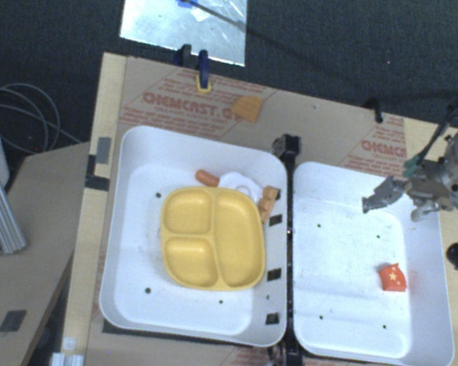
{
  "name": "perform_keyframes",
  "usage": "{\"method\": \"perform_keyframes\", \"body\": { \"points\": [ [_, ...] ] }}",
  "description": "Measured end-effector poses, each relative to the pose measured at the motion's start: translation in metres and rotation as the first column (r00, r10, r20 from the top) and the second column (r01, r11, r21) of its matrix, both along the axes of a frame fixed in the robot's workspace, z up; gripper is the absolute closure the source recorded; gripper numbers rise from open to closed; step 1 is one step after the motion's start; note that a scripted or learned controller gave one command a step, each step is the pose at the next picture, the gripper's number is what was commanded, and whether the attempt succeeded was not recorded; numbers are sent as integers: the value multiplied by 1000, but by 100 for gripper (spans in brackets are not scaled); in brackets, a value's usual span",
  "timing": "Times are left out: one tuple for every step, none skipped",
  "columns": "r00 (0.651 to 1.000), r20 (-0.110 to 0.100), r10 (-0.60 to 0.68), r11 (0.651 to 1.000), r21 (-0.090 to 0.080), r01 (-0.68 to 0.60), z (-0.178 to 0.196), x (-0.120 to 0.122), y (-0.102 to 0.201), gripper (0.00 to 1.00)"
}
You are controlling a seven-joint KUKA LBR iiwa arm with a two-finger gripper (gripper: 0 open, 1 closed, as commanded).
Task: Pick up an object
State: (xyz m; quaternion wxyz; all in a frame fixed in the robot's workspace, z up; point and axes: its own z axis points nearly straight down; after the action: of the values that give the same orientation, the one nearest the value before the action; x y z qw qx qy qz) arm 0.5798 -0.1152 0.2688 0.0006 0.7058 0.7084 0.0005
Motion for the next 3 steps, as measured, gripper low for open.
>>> {"method": "perform_keyframes", "body": {
  "points": [
    [1000, -6, -12, 1000, 1, 12, -30, -98, -59, 0],
    [1000, -1, -6, 1000, -2, 6, -191, -94, -93, 0],
    [1000, 19, 5, 1000, -7, -5, -50, -17, -91, 0]
  ]
}}
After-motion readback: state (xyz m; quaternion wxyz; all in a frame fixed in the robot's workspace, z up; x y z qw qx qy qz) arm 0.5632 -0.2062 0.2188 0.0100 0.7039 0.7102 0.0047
